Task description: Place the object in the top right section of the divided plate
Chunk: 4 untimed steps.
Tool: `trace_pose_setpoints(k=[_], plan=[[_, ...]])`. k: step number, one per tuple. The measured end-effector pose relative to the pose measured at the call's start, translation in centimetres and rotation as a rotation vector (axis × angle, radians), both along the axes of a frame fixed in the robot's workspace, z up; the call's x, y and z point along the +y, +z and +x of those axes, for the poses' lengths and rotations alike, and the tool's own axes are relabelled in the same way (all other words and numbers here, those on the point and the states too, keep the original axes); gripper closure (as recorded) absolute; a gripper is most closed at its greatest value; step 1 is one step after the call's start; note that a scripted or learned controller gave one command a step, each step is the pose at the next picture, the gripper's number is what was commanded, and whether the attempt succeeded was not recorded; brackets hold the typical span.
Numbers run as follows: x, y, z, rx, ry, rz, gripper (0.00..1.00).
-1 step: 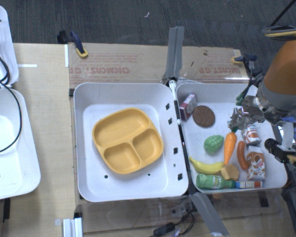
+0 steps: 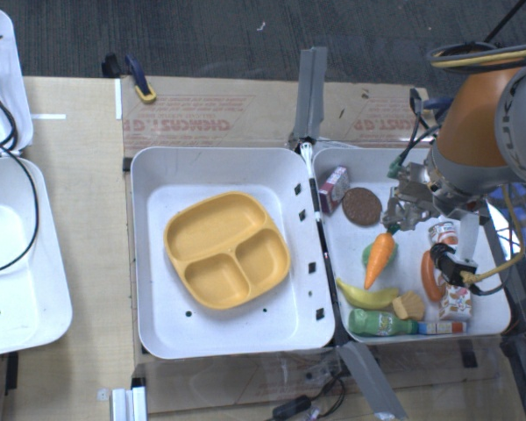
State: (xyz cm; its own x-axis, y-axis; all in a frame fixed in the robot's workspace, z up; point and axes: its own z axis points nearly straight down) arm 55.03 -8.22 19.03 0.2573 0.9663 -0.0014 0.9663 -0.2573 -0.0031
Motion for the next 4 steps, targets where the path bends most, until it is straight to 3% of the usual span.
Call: trace_pose_setpoints(k=[1, 2, 3, 4], plan=[[7.1, 0.0, -1.8, 0.001, 0.284, 0.001, 1.00], [14.0, 0.1, -7.2, -0.004, 0.449, 0.000, 1.00], [23.3, 9.5, -6.2, 0.000, 0.408, -0.001, 1.00], [19.5, 5.2, -7.3, 0.002, 0.243, -0.002, 1.00]])
